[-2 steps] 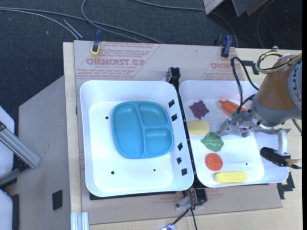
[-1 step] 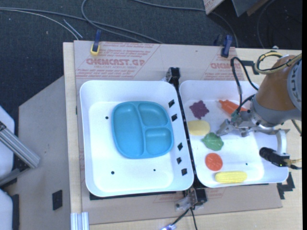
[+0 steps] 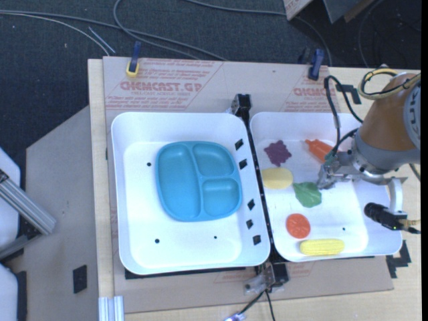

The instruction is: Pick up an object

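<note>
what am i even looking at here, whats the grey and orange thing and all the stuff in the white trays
This is one picture from a camera fixed above a bench, looking down at a slant. The grey and orange thing is a robot arm reaching in from the right. Its tool hangs low in the right bin, just beside a green toy; I can't tell whether it grips anything. That bin also holds play food: a purple piece, an orange piece, a pale yellow piece, a red round one and a yellow corn cob. The left bin holds a blue divided plate. The arm's job is to pick up an object.
</note>
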Controlling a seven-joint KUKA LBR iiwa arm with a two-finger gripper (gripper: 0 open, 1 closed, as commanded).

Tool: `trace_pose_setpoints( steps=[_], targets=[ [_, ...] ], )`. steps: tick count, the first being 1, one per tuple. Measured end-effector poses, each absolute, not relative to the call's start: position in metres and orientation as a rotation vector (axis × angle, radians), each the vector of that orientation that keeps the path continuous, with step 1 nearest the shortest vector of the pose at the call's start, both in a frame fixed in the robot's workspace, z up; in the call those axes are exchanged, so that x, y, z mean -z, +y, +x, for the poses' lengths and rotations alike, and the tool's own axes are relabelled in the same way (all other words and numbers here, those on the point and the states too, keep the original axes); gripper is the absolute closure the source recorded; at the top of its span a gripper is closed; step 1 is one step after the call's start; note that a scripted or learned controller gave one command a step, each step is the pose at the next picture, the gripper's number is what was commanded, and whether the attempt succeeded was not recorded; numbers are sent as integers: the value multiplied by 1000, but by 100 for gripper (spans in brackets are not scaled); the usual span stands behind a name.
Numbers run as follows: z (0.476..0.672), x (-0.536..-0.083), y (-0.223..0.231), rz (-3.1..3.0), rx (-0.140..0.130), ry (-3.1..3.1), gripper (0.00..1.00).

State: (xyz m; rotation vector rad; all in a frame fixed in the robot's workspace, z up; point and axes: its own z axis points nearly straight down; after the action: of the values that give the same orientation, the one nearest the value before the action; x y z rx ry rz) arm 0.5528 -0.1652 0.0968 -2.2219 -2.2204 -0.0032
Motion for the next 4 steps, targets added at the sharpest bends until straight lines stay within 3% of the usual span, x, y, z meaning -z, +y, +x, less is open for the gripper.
trace_pose_setpoints(
  steps=[2, 3, 4],
  targets=[
    [556, -224, -156, -2225, 7, -2228, 100],
    [557, -242, -156, -2222, 3, -2226, 100],
    [555, -231, -101, -2213, 1, -2224, 100]
  ],
)
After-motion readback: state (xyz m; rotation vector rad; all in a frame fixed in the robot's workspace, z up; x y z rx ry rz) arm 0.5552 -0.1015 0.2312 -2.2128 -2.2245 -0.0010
